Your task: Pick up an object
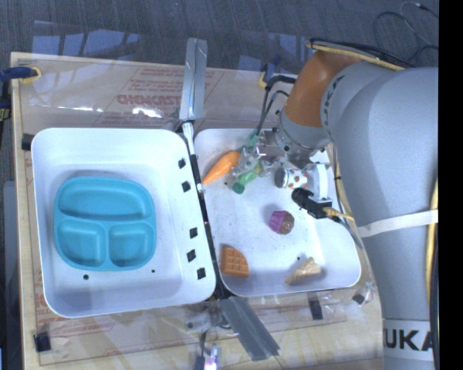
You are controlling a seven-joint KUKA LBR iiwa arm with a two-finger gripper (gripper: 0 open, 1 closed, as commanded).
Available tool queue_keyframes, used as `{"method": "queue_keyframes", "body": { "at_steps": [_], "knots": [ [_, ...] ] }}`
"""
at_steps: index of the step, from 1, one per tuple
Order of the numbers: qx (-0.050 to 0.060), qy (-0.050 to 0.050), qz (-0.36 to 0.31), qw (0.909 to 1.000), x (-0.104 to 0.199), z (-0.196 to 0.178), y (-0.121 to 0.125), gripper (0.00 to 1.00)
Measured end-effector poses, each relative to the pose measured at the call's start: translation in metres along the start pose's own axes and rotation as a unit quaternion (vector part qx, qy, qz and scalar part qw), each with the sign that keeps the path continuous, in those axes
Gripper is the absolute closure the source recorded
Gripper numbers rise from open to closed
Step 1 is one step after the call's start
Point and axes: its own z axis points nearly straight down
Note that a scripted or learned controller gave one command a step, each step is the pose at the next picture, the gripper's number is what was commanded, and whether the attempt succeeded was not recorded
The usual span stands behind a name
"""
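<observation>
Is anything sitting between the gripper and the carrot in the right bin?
Yes. A green object lies right by the gripper, between it and the carrot, close to the carrot's thick end. The purple object and waffle lie well clear.

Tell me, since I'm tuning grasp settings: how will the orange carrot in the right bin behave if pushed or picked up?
The carrot looks like a rigid toy, probably light. Its rounded, tapered body may roll or pivot when nudged. It looks smooth, so it could slip from a pinch near the narrow tip.
</observation>
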Motion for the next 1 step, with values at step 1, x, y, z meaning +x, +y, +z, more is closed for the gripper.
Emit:
{"method": "queue_keyframes", "body": {
  "at_steps": [1],
  "knots": [
    [-0.005,0.0,-0.073,0.9973,0.0693,-0.1159,0.0103,1.0]
  ]
}}
